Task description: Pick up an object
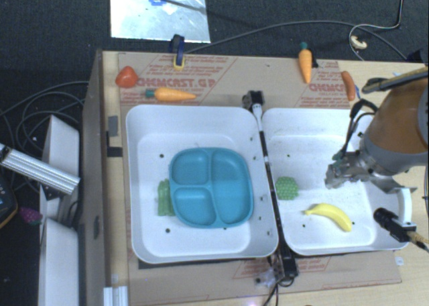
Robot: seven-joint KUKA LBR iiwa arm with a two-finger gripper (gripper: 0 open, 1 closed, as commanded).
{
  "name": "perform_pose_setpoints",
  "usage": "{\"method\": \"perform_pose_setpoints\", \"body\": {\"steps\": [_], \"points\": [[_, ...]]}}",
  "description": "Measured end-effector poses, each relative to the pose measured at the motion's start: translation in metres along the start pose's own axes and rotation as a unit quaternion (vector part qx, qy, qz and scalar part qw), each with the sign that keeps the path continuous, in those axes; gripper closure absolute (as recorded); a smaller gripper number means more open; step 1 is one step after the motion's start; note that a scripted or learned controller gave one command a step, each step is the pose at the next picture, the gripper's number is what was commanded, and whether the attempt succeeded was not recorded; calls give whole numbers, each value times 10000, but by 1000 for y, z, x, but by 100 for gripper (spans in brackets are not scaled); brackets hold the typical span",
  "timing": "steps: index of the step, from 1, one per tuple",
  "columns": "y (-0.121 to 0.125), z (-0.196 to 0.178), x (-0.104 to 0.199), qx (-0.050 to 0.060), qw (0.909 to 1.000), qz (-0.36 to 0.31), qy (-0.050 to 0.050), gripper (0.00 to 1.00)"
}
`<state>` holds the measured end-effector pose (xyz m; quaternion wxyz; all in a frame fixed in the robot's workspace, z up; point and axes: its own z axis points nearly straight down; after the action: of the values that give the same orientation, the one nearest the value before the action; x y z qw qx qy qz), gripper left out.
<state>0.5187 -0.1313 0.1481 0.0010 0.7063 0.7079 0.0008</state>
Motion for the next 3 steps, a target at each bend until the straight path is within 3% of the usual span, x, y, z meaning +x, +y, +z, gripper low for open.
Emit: {"method": "perform_pose_setpoints", "body": {"steps": [1,2,3], "points": [[0,0,0,4,10000,0,1,0],[-33,54,-7,18,10000,8,2,0],[-32,44,-7,0,10000,2,0,100]]}}
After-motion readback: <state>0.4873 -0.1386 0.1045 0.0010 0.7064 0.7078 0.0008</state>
